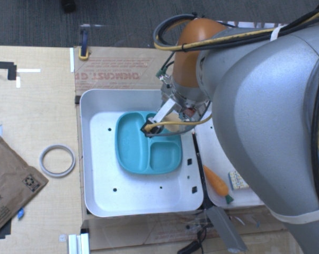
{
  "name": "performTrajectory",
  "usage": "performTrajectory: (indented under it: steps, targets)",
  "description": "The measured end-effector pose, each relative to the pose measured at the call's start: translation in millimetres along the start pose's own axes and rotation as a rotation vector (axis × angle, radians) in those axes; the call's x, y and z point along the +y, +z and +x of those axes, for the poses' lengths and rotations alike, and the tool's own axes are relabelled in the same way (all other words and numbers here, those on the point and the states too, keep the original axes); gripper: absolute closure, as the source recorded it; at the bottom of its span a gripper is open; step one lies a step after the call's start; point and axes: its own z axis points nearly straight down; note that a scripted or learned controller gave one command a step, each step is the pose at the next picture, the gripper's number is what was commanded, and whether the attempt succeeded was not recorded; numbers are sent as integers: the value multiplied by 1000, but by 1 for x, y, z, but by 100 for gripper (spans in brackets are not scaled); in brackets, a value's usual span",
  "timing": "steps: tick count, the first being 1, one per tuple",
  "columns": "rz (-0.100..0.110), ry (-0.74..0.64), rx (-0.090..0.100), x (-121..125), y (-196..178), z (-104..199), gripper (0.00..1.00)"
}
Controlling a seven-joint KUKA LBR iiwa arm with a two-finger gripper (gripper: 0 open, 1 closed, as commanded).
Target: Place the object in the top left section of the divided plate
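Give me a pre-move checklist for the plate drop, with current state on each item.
1. Teal plastic divided plate lies flat inside the left shallow white bin: ok.
2. Pincer is over the plate's upper right part, near the divider: ok.
3. Pale yellowish object sits by the pincer tip; gripped or not: cannot tell.
4. Pincer over the top left section: not ok, it sits further right.
5. Orange toy carrot lies in the right bin, apart from the plate: ok.
6. Grey tape ring rests on the bench outside the bins, out of the path: ok.
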Motion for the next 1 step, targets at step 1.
performTrajectory:
  steps: [1]
  targets:
    - [0, -21, 1, -28, -43, -31, 100]
